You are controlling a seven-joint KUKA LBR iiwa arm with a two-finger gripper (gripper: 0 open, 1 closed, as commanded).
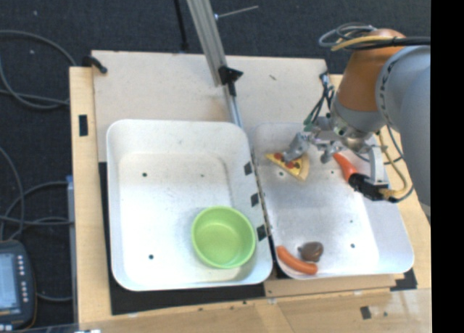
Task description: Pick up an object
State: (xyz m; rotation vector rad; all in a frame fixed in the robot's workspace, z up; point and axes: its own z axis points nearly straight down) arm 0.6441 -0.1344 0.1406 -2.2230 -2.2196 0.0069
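- Tool (pixel 299 149) sits low over the pizza slice (pixel 288 165); whether its fingers grip it cannot be told.
- Wrist hides the bin (pixel 377 244) corner behind the tool.

We found no text, label, brand, number or sign that we could read anywhere on the bench or the two white bins (pixel 116 143). The small device (pixel 14 284) at the left edge showed a screen, but whatever it carried was too small and blurred for us to make out.
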